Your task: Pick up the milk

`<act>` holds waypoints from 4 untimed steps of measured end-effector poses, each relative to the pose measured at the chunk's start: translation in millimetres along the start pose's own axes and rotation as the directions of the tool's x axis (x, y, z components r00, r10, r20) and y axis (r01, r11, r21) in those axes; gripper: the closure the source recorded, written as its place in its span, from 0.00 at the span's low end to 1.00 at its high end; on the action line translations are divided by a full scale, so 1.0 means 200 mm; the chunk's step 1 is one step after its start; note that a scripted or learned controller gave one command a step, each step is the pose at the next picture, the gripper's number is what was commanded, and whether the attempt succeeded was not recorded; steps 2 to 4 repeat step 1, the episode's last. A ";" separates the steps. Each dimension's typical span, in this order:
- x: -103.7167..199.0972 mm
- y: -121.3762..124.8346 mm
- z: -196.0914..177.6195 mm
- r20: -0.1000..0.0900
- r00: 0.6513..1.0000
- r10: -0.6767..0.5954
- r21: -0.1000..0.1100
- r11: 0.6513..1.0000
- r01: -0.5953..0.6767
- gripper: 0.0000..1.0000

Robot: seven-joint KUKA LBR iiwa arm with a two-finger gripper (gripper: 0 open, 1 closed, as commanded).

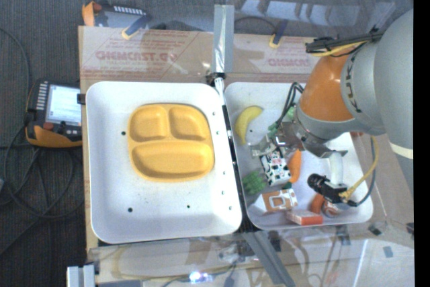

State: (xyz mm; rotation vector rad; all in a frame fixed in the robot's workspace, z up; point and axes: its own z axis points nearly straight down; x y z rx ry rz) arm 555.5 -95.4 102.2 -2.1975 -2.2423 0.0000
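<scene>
The milk (pixel 274 167), a small white carton with dark cow-like patches, lies in the right bin (pixel 359 215), near that bin's middle and a little toward its left wall. The end effector (pixel 277 144) sits directly above the carton's upper end, at the tip of the arm (pixel 376 87), and its metal parts crowd against the carton there. Whether it is spread or closed cannot be told, and the view does not show the milk gripped by it.

The arm enters from the right, its broad grey body covering the right bin's far right corner. The orange band (pixel 322 94) above the wrist hangs over the upper middle of the right bin, and the wrist bends down and leftward from it toward the carton. Cables run along the arm.

Around the milk, all inside the right bin: a banana (pixel 246 121) lies up and left of it, near the left wall; a green leafy piece (pixel 254 182) lies just below-left; an orange carrot-like piece (pixel 295 166) touches or nearly touches its right side; a small orange-and-white box (pixel 279 199) lies just below; a red box (pixel 304 217) lies further below, near the front wall.

The left bin (pixel 107 205) holds a yellow divided tray (pixel 171 141), well apart from the milk.
</scene>
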 end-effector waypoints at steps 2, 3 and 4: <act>0.07 -0.15 -0.40 0.001 0.985 -0.175 0.002 0.985 0.175 1.00; 0.07 -0.15 -0.40 0.001 0.985 -0.175 0.002 0.985 0.175 1.00; 0.07 -0.15 -0.40 0.001 0.985 -0.175 0.002 0.985 0.175 1.00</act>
